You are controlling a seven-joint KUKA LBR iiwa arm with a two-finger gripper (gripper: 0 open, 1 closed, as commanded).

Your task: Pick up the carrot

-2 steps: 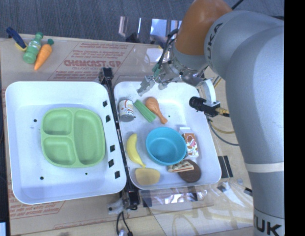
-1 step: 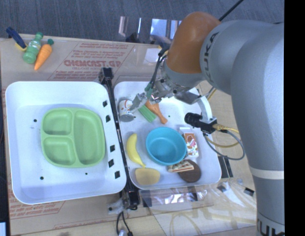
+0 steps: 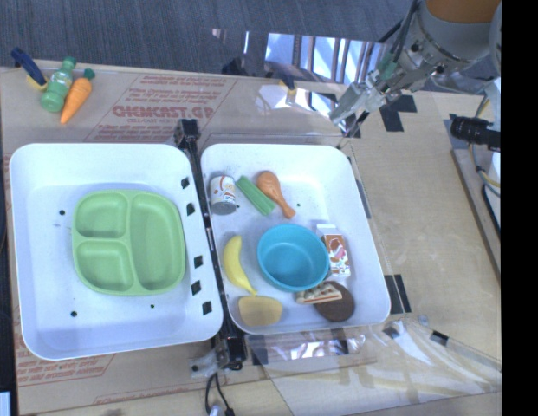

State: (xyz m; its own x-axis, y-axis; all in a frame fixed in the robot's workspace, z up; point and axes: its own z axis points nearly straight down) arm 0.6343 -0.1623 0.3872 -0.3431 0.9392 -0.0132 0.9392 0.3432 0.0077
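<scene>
Item: toy carrot (image 3: 76,99), lying on the worktop (image 3: 147,111) beyond the left bin (image 3: 26,232), beside a small green bottle (image 3: 57,87) (likely light, rigid, slick plastic; best gripped mid-body), well apart from the end effector (image 3: 348,118), grip state indiscernible.

One cam, fixed above worktop (image 3: 407,232), looked down at slant. Both white bins sat fully in frame: left bin (image 3: 43,319) w/ green tray, right bin (image 3: 359,224) w/ food items. Mid-range framing, far worktop edge and dark floor along top. Arm (image 3: 450,24) entered from upper right, cropped by frame edge. No second view, so no overlap.
</scene>
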